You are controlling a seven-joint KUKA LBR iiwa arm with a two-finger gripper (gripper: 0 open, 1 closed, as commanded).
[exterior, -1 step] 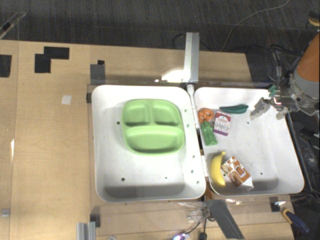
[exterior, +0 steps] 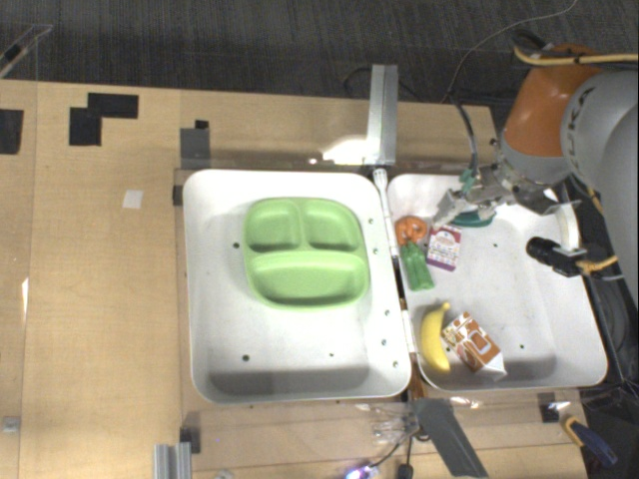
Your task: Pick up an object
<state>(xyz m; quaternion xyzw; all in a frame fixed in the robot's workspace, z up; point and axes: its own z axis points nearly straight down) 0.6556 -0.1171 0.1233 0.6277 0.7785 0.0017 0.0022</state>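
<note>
bench (exterior: 90,267): light wood, bearing two shallow white bins side by side.

left bin (exterior: 215,357): held one green divided tray (exterior: 305,250), three compartments, lying flat near the bin's middle, slightly toward the far side.

right bin (exterior: 559,317): held the small items, all gathered along its left side.
- orange round item (exterior: 409,231), near the far left corner, close against the dividing wall.
- green stick-shaped item (exterior: 416,267), lying just in front of the orange one, along the left wall.
- white and purple packet (exterior: 443,248), just beside the green item on its right, touching or nearly so.
- yellow banana (exterior: 433,337), near the front left corner, lengthwise toward the front rim.
- orange and white carton (exterior: 472,344), lying tilted, immediately right of the banana and apparently touching it.

arm (exterior: 579,128): grey with orange band, reached in from the right over the far part of the right bin.

gripper (exterior: 461,201): hung above the far left part of the right bin, just beyond the white and purple packet. fingers too small and cluttered to read; how far apart they stood could not be told, and nothing was seen between them.
</note>
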